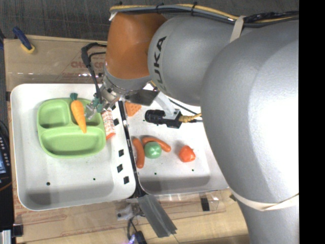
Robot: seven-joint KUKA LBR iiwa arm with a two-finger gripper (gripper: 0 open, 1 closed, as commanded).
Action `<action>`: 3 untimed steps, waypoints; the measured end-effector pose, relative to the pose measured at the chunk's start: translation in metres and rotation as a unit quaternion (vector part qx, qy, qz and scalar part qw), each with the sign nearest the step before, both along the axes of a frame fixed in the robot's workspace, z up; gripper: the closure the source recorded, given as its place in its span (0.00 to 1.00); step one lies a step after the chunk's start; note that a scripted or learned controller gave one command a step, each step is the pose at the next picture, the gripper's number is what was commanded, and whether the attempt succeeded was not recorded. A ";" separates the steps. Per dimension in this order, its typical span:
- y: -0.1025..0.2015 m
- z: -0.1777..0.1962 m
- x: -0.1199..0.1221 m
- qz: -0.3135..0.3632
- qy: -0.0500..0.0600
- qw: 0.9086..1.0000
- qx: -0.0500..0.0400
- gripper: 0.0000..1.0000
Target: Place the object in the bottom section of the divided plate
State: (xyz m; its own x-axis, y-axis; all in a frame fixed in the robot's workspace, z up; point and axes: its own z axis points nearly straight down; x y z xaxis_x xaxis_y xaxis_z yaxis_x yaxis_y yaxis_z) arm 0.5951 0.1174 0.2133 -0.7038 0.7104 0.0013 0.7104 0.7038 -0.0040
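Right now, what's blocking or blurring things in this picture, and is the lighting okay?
Camera view: the grey arm, close to the lens, looks soft and hides much of the right bin; light is even, with soft shadows along the left bin's walls; the green plate and carrot stay fairly sharp.

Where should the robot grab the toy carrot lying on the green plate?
Probably around the carrot's thick orange middle, coming straight down from above. It lies flat across the green plate's ridge, leafy end up-left, thin tip toward the bottom section, so squeezing across its width looks steadiest.
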 end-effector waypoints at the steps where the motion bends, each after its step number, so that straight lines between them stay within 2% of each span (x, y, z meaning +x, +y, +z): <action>1: 0.000 0.001 0.000 0.000 -0.001 1.000 0.000 0.00; 2: 0.002 0.000 0.033 0.124 -0.003 0.992 0.001 0.00; 3: 0.002 0.011 0.034 0.126 -0.005 0.992 0.001 1.00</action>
State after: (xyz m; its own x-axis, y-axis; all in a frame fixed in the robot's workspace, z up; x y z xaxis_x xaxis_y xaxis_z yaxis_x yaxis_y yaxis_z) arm 0.6292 0.1195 0.2245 -0.8591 0.5118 -0.0052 0.5118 0.8591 0.0024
